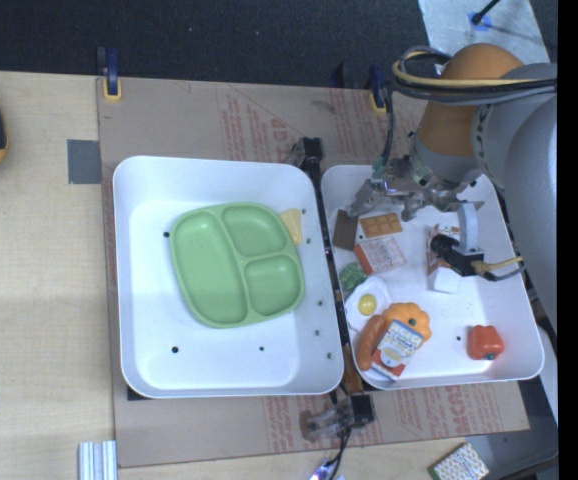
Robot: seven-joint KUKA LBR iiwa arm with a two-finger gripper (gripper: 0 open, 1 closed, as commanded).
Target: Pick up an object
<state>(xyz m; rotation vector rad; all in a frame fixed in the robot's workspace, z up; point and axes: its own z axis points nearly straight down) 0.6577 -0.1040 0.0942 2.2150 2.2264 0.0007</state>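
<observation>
Arm (469, 98) over right bin (514, 368), green plate (237, 264) left

A pale wooden bench (29, 268) spreads left of the claw (399, 193), overlaid with brown cardboard (219, 118). Beyond it lies dark floor (219, 13), evenly lit from above.

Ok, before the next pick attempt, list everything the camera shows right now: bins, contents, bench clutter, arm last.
Bins: two, white; left bin, right bin.
Divided plate: one, green, middle of left bin.
Small yellow piece: one, at the plate's upper right edge.
Fried egg toy: one, white and yellow, right bin, left side.
Orange packaged item: one, right bin, lower left.
Small red object: one, right bin, lower right.
Red-printed card: one, right bin, upper middle.
Cardboard sheet: one, brown, beneath both bins.
Arm: one, grey with orange band, above right bin's upper part.
</observation>
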